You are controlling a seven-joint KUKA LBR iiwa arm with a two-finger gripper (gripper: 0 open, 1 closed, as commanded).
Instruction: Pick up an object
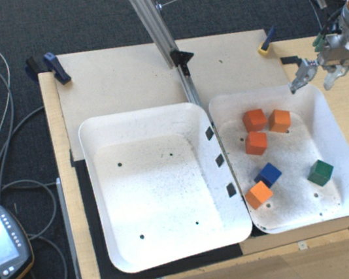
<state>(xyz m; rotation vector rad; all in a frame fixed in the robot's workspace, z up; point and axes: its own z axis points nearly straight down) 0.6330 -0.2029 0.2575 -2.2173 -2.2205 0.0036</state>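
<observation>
My claw (315,77) sits at the upper right of the scene, above the far right corner of the right bin (345,140), with its two fingers (300,76) spread wide apart and nothing between them. One finger points down and left toward the bin's back rim; the other hangs just beyond the bin's right edge. The claw is well apart from every block. The right bin contains six blocks. Near the back, a red-orange block (255,119) lies just beside an orange block (280,120), and a second red-orange block (256,143) lies just in front of the first, close to it or touching; contact cannot be confirmed. Toward the front, a blue block (270,174) touches a further orange block (259,194) at one corner. A green block (320,172) rests alone near the right wall, well apart from the others. All blocks lie flat on the speckled bin floor. The left bin (95,142) adjoins the right bin along a shared edge marked by three small black tabs (219,160). A metal rail (154,23) runs at a slant from the top of the scene down to the junction of the two bins. A blue clamp (56,67) holds the bench board at its far left corner. A handheld pendant (0,247) with a lit screen lies on the floor at the left.
</observation>
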